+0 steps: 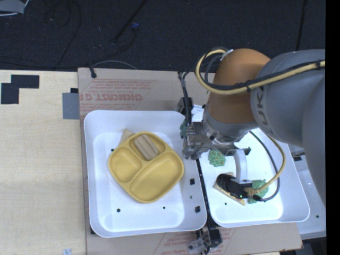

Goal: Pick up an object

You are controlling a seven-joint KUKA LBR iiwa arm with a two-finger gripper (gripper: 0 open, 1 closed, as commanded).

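Left bin (101,206): yellow three-compartment plate (146,169) lies flat, mid-bin. Tan ridged block (146,145) rests in the plate's upper compartment. A tan corner (126,135) pokes out from under the plate's upper-left rim. Gripper (189,145) is just right of the plate, above the seam between bins. Right bin (289,209): green lump (216,157) right of the plate, close beside the gripper. Second green lump (258,185) sits farther right of the plate, lower.

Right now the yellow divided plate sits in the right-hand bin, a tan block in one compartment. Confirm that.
Wrong bin. The camera view shows the yellow divided plate in the bin on the view's left, not the right-hand one. The tan block does lie in one of its compartments.
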